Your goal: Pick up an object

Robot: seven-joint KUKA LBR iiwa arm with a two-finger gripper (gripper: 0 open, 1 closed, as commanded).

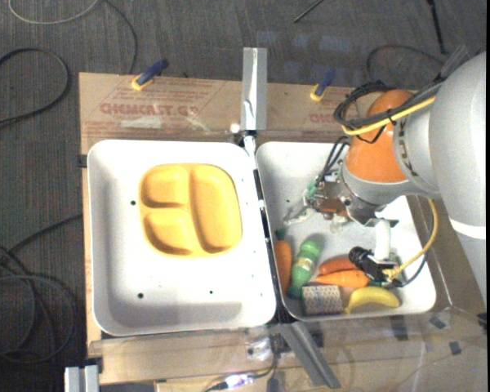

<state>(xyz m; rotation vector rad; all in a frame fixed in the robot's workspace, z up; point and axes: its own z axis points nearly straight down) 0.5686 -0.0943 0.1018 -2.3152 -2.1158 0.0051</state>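
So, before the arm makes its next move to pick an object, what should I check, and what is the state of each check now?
1. Objects lie in the right bin: ok. A carrot, a green bottle, a banana and a grey block are there.
2. Gripper is above the right bin: ok.
3. Gripper is over an object: not ok. It is over bare floor, above the cluster.
4. Something is held: cannot tell.
5. Objects are apart enough for a grasp: not ok. They crowd the near edge, touching.
6. Yellow tray in the left bin is out of the way: ok.
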